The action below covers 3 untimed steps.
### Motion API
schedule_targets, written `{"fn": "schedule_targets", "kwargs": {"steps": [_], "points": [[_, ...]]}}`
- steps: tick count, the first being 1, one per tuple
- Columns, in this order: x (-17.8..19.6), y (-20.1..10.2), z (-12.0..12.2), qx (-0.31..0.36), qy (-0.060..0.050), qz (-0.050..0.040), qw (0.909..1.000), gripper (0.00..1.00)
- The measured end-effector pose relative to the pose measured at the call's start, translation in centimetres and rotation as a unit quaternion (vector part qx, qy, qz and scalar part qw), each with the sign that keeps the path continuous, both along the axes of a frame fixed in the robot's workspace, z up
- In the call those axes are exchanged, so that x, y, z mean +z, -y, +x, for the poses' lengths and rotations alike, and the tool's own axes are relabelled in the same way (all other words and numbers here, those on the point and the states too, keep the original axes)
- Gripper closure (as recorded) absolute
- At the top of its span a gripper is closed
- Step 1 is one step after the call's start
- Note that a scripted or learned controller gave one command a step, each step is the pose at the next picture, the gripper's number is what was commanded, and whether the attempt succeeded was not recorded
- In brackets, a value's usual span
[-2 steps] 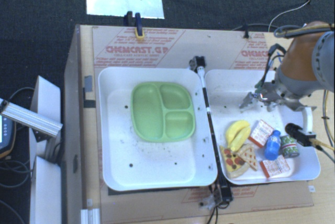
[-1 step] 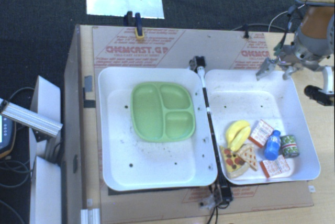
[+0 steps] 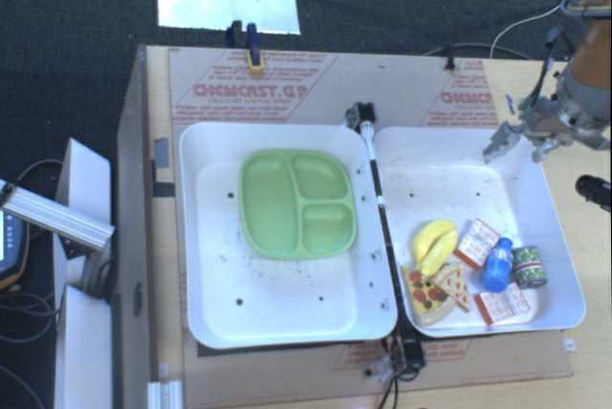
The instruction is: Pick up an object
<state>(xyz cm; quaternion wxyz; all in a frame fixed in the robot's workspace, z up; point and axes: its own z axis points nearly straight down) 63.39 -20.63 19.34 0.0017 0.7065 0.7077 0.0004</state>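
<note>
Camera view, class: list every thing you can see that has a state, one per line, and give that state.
gripper: open, holding nothing, above the right bin's far right corner
green plate: flat in the left bin, compartments bare
banana: lying in the right bin
blue bottle: lying on its side
green can: beside the bottle; upright or tipped, cannot tell
pizza slice: lying flat
</note>
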Motion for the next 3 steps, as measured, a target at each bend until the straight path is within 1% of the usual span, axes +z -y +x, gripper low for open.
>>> {"fn": "schedule_targets", "kwargs": {"steps": [1,2,3], "points": [[-8.2,-9.0,-5.7,0.001,-0.002,0.0017,1.0,0.0],[-10.9,-11.1,-9.5,0.0,-0.001,0.0013,1.0,0.0],[-9.9,-11.1,-9.4,0.001,0.0,0.0012,1.0,1.0]]}}
